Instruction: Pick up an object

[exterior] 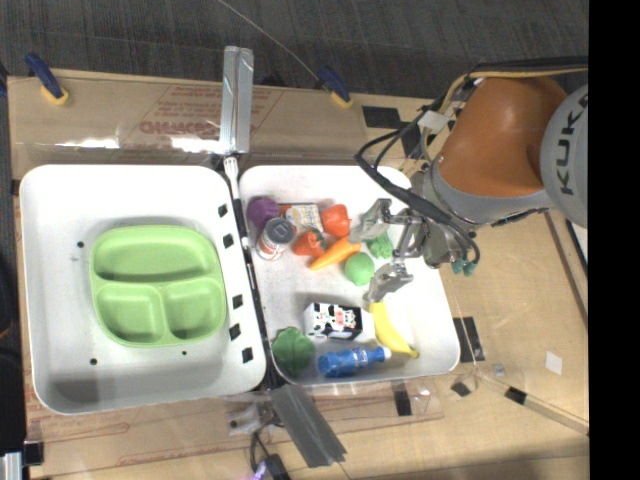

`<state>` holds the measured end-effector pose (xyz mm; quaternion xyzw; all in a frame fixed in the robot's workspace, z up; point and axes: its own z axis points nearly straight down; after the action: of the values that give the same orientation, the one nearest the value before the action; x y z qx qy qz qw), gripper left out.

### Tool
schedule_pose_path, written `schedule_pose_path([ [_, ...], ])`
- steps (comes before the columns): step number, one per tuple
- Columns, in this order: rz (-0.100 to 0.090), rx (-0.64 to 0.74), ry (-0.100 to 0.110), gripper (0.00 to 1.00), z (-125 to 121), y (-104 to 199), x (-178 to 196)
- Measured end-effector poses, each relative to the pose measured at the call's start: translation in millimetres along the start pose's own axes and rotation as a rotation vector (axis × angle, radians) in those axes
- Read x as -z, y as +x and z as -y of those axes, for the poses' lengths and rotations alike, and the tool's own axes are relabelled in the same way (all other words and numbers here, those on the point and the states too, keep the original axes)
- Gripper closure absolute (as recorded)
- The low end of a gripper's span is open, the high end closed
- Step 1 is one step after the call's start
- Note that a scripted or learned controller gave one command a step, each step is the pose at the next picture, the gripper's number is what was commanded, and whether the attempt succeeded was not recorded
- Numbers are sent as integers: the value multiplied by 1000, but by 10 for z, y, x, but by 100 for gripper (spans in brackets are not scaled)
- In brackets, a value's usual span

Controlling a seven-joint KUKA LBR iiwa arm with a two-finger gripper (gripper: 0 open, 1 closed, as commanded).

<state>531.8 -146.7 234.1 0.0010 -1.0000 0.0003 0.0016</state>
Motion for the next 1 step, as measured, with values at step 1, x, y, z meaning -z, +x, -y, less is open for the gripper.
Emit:
schedule_pose_path([
  [1, -7, -72, -3, 0, -121, -562, -888],
])
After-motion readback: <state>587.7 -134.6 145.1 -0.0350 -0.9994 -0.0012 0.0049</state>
